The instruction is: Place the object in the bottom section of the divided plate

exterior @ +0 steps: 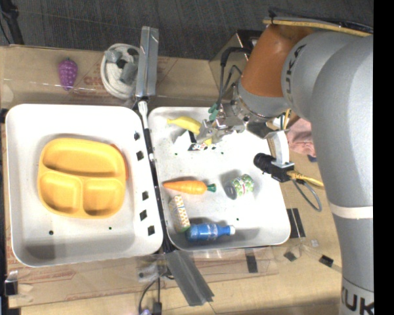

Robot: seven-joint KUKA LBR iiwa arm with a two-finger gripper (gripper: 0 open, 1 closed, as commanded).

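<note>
Bottle (209, 231) at lower centre of right bin (269, 205), carrot (186, 187) above it, yellow divided plate (83, 176) in left bin (26, 176), gripper (211, 128) beside banana (184, 123) at upper centre, claw state cannot be told.
</note>
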